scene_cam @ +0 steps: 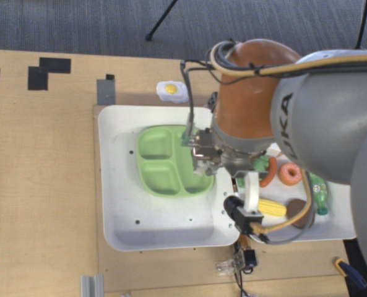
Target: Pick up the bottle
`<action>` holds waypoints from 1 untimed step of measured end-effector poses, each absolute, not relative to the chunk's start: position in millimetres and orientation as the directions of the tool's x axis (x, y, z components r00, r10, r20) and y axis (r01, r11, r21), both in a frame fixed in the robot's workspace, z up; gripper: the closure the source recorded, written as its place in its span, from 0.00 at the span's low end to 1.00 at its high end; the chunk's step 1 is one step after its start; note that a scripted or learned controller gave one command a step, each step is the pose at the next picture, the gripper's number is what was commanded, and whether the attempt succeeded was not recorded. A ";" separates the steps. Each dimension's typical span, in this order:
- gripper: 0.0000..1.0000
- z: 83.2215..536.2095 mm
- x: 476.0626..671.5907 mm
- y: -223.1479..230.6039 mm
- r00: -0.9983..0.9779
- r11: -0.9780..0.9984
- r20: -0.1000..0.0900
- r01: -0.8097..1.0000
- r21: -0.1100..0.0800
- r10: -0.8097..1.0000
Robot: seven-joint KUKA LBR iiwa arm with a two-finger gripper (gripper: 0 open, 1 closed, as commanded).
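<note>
— Centre frame, what's in the left bin (pixel 118 166)?
— A green tray (pixel 168 163). The arm (pixel 276 110) covers the claw; its grip cannot be told.
— And the bottle (pixel 318 195)?
— Right of frame, in the other bin, apparently still to be picked.

One fixed camera looks down slantwise on both white bins (pixel 118 228).

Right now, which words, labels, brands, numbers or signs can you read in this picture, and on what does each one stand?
"KU": black letters on the grey arm, running down its housing; the rest of the word is cut off by the curve of the casing.
The green bottle may carry a label, but it is too small and hidden to read.
Nothing else bears readable text.
</note>
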State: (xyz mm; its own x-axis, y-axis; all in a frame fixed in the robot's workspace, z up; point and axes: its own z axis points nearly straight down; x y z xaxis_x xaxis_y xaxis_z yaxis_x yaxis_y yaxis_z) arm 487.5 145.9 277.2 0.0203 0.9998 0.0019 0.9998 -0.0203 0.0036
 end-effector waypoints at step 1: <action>1.00 244.1 486.6 189.0 -0.202 0.202 0.001 0.979 0.000 0.979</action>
State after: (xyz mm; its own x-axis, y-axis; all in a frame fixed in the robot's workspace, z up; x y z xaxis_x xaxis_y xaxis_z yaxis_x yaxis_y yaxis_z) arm 486.6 189.0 244.1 -0.2016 0.9795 0.0006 0.9795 0.2016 -0.0004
